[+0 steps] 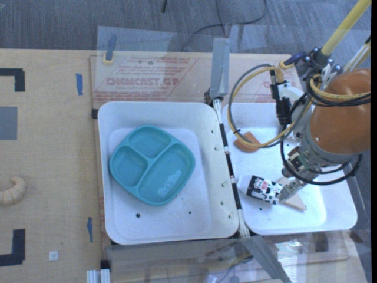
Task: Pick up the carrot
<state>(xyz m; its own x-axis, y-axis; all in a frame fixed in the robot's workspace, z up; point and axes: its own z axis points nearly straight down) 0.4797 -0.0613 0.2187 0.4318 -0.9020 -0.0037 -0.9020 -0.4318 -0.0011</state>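
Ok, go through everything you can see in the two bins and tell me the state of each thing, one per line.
carrot: lying flat in the right bin, untouched, apart from the hand.
hand: low over the right bin, beside the black-and-white toy.
black-and-white toy: lying on its side in the right bin.
teal plate: flat, right way up, in the left bin.
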